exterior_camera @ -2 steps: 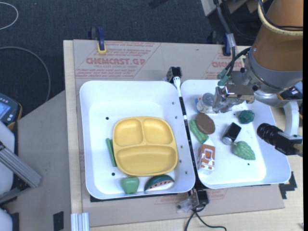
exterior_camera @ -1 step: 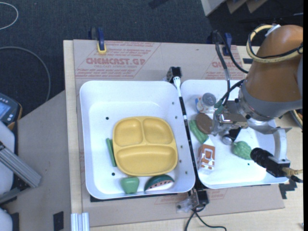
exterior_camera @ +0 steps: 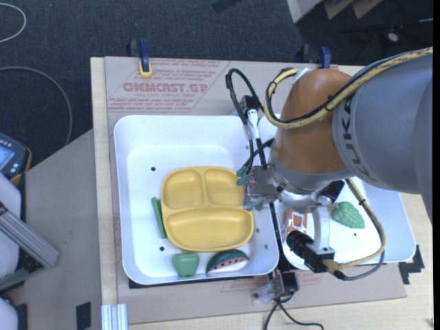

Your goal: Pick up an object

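Gripper hangs by the yellow tray, its grasp beyond my telling; approach step, descent next.

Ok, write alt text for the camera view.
A grey and orange robot arm reaches from the right over two white bins. The left bin holds a yellow divided plate, a watermelon slice toy and green pieces; the right bin holds a green leafy toy.
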Tool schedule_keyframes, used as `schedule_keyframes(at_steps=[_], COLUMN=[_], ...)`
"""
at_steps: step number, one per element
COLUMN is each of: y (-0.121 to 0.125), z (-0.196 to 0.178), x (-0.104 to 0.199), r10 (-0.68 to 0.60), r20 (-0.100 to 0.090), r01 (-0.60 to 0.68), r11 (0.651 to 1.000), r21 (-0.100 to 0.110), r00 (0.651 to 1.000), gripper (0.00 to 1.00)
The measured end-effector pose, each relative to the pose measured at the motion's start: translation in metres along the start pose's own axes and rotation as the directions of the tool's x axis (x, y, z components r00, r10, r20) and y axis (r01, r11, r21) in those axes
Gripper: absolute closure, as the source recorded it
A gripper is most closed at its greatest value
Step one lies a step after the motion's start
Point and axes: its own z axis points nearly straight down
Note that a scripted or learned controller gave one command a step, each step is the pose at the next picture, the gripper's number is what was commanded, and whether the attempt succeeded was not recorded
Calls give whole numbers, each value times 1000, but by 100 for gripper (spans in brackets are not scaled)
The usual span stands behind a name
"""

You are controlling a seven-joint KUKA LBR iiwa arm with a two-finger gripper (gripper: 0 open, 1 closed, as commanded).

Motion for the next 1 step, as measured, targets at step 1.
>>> schedule_keyframes(at_steps=[1], y=[7], z=[-261], x=[18], r10=[4], r20=[-3], r01=[-4], r11=[999], r21=[-32], r00=[1000], gripper=[100])
